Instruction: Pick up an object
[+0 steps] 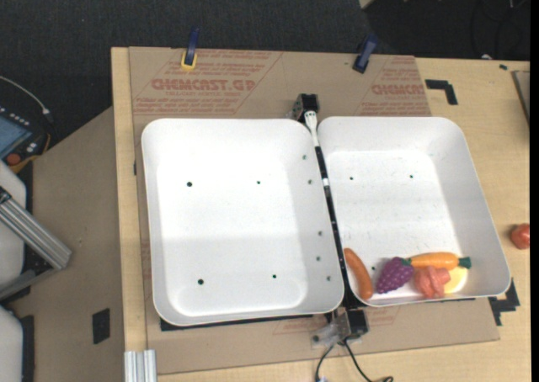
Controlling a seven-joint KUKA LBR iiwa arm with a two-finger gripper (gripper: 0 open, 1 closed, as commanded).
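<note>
Toy food — sausage (358, 274), purple grapes (393, 274), carrot (438, 260) — clusters at the right bin's (396, 153) six o'clock, unpicked; gripper state cannot tell; next comes the reach.

Both bins (227, 220) look like smooth, matt white plastic. The board (253, 73) under them is brown printed cardboard. The toy carrot (438, 260), grapes (393, 275) and sausage (358, 273) seem glossy plastic.

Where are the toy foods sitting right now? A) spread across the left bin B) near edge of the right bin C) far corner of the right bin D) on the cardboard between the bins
B: the sausage, grapes and carrot cluster along the near edge of the right bin.
</note>
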